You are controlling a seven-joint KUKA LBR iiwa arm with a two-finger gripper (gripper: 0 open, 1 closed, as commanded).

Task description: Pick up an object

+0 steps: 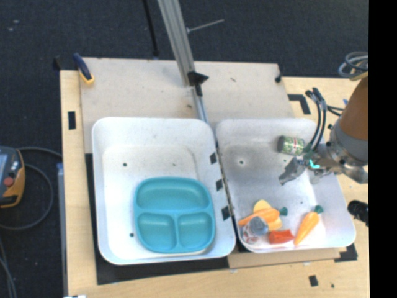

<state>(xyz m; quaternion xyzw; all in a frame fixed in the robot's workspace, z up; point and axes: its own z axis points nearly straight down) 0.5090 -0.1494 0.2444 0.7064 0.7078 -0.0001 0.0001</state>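
The gripper (296, 168) hangs over the right bin (248, 138), reaching in from the right side, with its 2 fingers parted a little and nothing between them. Just above it, toward the bin's far wall, lies a small greenish can (290, 144) on its side, close to the fingers but apart from them. Below the gripper, along the bin's near edge, sits a cluster of toys: a yellow-orange piece (265, 212), a small teal bit (283, 210) beside it, a grey-and-red rounded object (255, 228), a red piece (280, 236), and an orange carrot (308, 225) with a green tip, tilted. These lie near one another, some touching. The bin floor directly under the fingers is bare. Well to the gripper's left, the left bin (124, 138) holds a blue 3-compartment tray (174, 214). Dark cables (319, 113) loop just above the wrist.
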